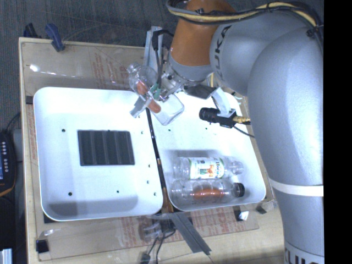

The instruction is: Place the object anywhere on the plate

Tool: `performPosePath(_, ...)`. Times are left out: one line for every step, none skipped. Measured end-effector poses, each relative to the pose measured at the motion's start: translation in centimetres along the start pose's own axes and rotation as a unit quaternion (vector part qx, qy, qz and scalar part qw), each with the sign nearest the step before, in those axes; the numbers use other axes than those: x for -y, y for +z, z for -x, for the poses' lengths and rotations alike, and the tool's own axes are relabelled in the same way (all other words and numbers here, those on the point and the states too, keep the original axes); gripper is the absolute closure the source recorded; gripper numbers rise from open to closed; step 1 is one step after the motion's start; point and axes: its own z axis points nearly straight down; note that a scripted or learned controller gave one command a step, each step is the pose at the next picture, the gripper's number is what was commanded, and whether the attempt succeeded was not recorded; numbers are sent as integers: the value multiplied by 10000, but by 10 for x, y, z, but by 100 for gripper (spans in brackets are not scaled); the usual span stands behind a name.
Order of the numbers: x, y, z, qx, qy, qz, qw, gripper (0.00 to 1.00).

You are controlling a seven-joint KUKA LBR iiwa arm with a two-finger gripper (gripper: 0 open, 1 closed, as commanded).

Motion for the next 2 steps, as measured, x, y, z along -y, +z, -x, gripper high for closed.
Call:
performPosePath(22,13,-68,-8,-662,-8,9978,100)
performPosePath(20,-50,-88,4,-1372,5,9905,100)
